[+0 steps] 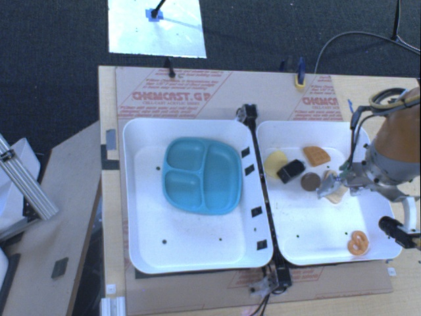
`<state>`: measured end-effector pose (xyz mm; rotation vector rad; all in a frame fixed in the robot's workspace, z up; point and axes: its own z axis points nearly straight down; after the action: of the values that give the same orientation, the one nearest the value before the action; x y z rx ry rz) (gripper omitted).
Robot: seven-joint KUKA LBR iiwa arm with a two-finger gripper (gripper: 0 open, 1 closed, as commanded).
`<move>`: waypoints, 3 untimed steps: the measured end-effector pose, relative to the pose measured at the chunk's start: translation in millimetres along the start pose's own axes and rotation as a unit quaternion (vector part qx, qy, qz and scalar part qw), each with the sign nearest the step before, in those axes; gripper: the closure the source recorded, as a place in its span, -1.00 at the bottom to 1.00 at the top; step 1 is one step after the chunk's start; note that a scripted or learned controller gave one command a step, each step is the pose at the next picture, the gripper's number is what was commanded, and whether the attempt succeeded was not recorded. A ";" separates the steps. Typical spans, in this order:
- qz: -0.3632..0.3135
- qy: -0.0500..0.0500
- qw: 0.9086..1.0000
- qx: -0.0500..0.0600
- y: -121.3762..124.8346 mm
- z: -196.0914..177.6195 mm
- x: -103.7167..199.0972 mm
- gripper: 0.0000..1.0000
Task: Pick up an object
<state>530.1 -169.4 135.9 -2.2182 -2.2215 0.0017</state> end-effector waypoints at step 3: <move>-0.001 -0.001 1.000 -0.004 7.3 -9.1 -5.8 1.00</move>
<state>537.4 -175.2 145.0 -2.2205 -2.2287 -0.0035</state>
